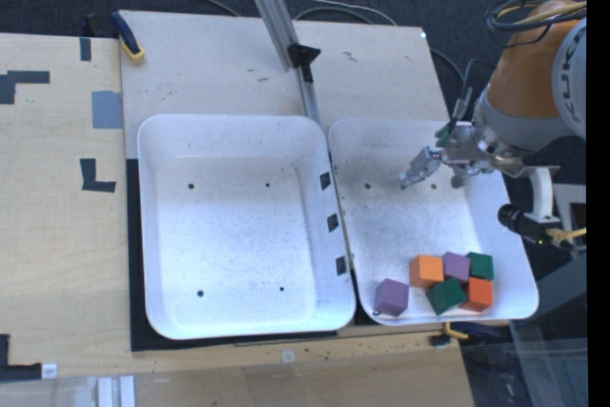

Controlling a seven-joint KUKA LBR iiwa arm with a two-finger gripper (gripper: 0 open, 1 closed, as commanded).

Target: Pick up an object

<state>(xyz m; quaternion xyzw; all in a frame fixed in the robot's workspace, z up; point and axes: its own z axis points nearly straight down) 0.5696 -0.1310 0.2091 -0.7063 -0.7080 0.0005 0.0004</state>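
Looking down from the camera above the bench (238,62), I see the claw (419,169) hanging over the upper part of the right bin (381,148), its prongs slightly parted with nothing between them. The blocks (448,281) cluster in that bin's near corner, well apart from the claw: purple, orange, green, some touching. I judge them light, stiff and fairly grippy. The purple block (391,296) stands a little clear; I'd take it across two flat opposite faces.
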